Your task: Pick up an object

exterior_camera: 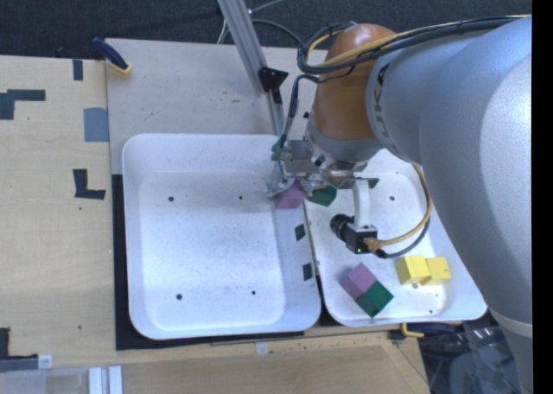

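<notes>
We see the gripper (292, 178) over the left bin's (147, 211) right edge, clamping a purple block (289, 197) (green one (322, 197) beside).

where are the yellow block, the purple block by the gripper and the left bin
yellow block (422, 270): camera view, on its top face
purple block (289, 197): camera view, on its visible face below the gripper (294, 178)
left bin (207, 254): camera view, on its bare floor

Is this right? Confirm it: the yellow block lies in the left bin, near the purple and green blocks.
Wrong on one point: the yellow block lies in the right bin, not the left one. It is indeed near the purple block and green block. The camera view shows this.
</notes>
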Controlling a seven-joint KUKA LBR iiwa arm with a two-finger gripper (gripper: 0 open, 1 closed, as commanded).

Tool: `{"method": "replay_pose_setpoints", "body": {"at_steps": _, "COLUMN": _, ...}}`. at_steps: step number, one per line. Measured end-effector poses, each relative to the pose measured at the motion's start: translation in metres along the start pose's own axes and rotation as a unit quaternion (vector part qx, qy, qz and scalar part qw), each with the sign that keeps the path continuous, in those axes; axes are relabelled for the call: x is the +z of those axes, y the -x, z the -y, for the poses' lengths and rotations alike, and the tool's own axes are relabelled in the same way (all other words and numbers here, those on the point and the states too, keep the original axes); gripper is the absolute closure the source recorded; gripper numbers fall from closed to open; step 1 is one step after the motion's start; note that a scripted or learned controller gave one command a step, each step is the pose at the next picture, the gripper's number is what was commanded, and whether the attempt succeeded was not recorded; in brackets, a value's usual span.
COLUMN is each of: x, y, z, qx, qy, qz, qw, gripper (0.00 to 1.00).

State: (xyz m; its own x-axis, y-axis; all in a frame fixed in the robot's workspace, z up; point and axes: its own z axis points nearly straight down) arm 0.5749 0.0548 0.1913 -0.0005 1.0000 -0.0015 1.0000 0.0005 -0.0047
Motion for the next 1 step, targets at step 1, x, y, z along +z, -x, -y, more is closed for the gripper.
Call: {"method": "replay_pose_setpoints", "body": {"at_steps": 1, "x": -0.0002, "y": -0.0018, "z": -0.0473, "qx": -0.001, "qy": 0.002, "qz": -0.001, "qw": 1.0, "gripper": 1.0}}
